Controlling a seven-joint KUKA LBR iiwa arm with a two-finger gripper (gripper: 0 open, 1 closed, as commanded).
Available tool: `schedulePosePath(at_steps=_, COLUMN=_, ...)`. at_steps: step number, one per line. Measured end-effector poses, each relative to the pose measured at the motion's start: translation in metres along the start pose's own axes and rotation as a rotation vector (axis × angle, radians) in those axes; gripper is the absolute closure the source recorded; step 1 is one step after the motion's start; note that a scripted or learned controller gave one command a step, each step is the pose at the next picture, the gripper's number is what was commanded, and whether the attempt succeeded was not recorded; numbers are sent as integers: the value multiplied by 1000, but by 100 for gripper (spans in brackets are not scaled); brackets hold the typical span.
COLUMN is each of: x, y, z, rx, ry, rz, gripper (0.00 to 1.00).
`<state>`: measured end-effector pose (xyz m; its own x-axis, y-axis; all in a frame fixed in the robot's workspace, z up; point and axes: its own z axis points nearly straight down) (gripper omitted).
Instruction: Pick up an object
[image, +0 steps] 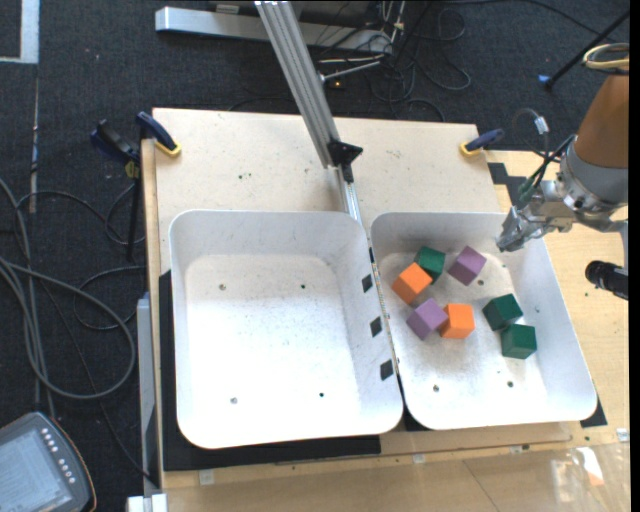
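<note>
We see six small blocks clustered in the right bin (560, 385), all lying on its floor in the far half. Farthest back sit a dark green cube (431, 262) and, to its right, a purple cube (467, 266); just left of and nearer than the green one, touching it, is an orange cube (411, 282). Nearer still, a second purple cube (427, 319) and a second orange cube (459, 321) sit side by side and touching. To their right are two more dark green blocks: one (502, 311) tilted on the floor, the other (519, 341) just nearer and very close beside it. The colours are flat and matte, and each block shows lighter top faces and darker sides.

The gripper (512, 238) hangs over the far right rim of the right bin, right of the far purple cube and apart from every block. Its tip is small and grey against the white bin wall; we cannot tell how the gripper stands. The arm (605, 140) is cut off by the right edge.

The left bin (190, 260) lies beside it, their inner walls meeting at the middle, and a metal rail (300, 80) slants down to that seam.
</note>
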<state>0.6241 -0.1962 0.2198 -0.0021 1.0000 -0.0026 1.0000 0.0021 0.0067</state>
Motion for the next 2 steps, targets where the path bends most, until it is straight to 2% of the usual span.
schedulePosePath(at_steps=1, x=57, y=0, z=7, rx=8, ry=5, rz=-6, gripper=100)
schedulePosePath(at_steps=2, x=107, y=-8, z=-6, rx=6, ry=4, rz=-6, gripper=100)
